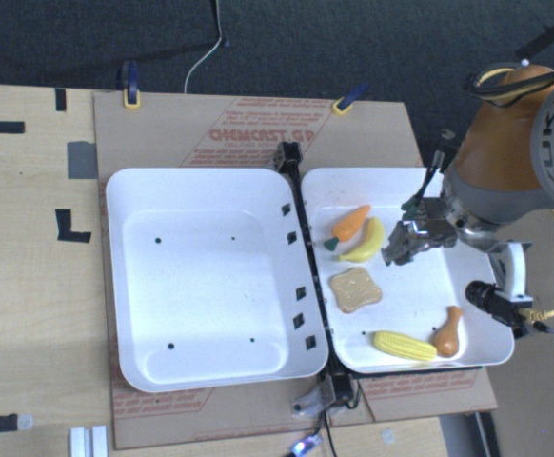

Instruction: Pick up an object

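The right bin (pixel 405 187) holds several toy foods. An orange carrot (pixel 351 223) lies beside a yellow banana (pixel 365 242) near the bin's left wall. A tan slice of bread (pixel 355 289) sits below them. A yellow corn cob (pixel 404 346) and a brown chicken drumstick (pixel 447 331) rest near the front edge. My gripper (pixel 398 251) hangs over the middle of the right bin, just right of the banana. I see nothing between its fingers.
The left bin (pixel 201 274) sits next to the right one on a cardboard sheet (pixel 248 131). A black divider strip (pixel 301 246) runs between the bins. My arm (pixel 505 150) comes in from the right, above the right bin's far corner.
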### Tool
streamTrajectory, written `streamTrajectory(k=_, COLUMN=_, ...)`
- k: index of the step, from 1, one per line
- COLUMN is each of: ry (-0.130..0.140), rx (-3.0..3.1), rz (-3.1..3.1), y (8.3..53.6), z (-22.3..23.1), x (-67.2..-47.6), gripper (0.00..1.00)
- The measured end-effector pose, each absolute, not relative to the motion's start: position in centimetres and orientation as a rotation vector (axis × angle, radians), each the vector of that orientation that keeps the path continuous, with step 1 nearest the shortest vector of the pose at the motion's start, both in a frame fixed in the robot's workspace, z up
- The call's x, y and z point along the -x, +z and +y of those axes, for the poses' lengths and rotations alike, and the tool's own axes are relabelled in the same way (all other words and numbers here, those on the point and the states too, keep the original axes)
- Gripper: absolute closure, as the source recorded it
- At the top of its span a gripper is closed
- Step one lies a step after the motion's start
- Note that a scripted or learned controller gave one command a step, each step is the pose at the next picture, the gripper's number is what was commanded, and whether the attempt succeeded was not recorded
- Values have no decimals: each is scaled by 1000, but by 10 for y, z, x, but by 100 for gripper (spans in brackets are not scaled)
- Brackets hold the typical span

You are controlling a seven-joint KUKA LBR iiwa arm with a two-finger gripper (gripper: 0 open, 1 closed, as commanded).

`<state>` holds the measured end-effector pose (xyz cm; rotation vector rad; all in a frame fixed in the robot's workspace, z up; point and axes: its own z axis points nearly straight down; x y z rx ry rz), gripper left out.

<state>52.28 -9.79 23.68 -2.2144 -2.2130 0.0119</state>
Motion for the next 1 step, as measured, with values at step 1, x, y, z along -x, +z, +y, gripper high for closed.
streamTrajectory(k=1, ry=-9, rx=2220, rz=-2234, y=323, z=-69, x=-572, gripper=100)
